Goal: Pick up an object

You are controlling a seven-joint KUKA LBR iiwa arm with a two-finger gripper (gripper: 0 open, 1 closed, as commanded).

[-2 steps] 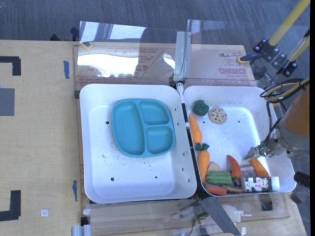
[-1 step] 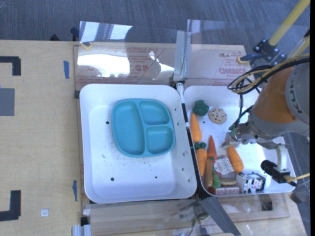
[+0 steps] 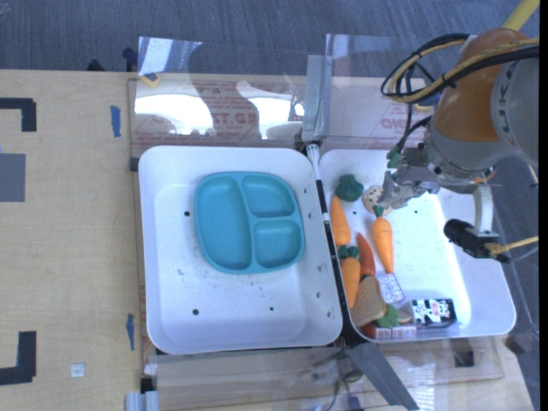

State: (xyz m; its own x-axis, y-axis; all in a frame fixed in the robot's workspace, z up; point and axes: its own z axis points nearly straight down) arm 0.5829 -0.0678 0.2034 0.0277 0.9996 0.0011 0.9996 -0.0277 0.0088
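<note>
Toy food lies along the left side of the right bin (image 3: 479,268): a green broccoli piece (image 3: 348,186), a round speckled cookie (image 3: 372,198), three orange carrots (image 3: 383,242) (image 3: 340,221) (image 3: 350,281), a red piece (image 3: 366,255), a slice of bread (image 3: 369,300) and a small black-and-white carton (image 3: 432,312). My gripper (image 3: 396,197) hangs low over the bin's upper left part, just right of the cookie and above the upright carrot's top. I see nothing between its fingers.
The left bin (image 3: 171,289) holds a teal divided plate (image 3: 250,221). A metal post (image 3: 315,101) and a clear back wall stand behind the bins. The arm's body and cables (image 3: 428,67) overhang the right bin's far corner.
</note>
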